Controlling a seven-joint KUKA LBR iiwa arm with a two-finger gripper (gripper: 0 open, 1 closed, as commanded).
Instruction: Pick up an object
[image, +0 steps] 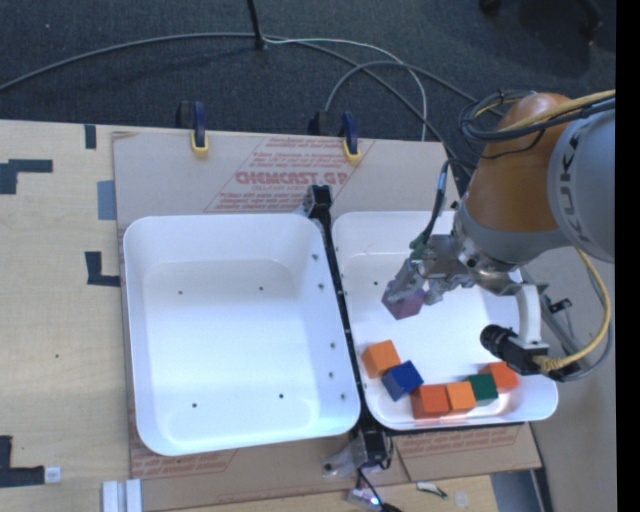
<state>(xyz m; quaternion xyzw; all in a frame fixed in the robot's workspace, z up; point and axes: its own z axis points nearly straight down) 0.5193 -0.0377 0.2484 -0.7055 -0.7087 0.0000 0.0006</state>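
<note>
My gripper (412, 292) hangs over the middle of the right bin (372, 238), reaching in from the right under the grey and orange wrist. A small purple block (404, 304) sits between its fingertips, and the fingers are shut on it. Loose blocks lie near the bin's front wall: an orange block (380, 355), a blue block (402, 379), two more orange blocks (432, 399) side by side, a green block (484, 386) and an orange one (503, 376) at the right.
The left bin (135, 300) stands beside the right one, with a black divider clamp (320, 200) between them at the back. Both rest on cardboard held by two yellow-blue clamps (198, 130). Cables trail from the wrist at the right.
</note>
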